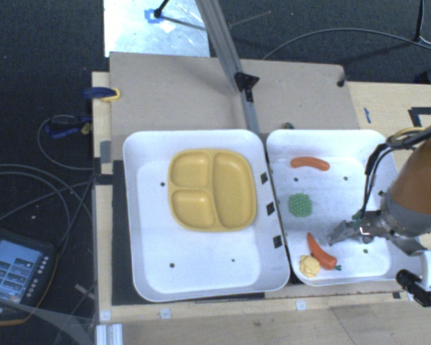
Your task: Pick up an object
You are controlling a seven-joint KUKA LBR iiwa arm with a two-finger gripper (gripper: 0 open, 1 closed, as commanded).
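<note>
The right bin [345,192] holds several small items. An orange sausage [309,164] lies near its far wall and a green round piece [299,205] sits at mid-left. A red-orange carrot-like piece [321,251] lies at the front left, touching a small yellow item [309,266] at the front corner. My gripper [347,232] reaches in from the right, low over the bin floor, just right of and slightly beyond the carrot-like piece. Nothing shows in its grasp. The arm's orange band [420,189] hangs over the bin's right side.
The left bin [201,264] carries a yellow divided plate [212,190] in its far half. A grey pole [223,42] slants down to the divider between the bins. Cables [377,160] loop beside the arm.
</note>
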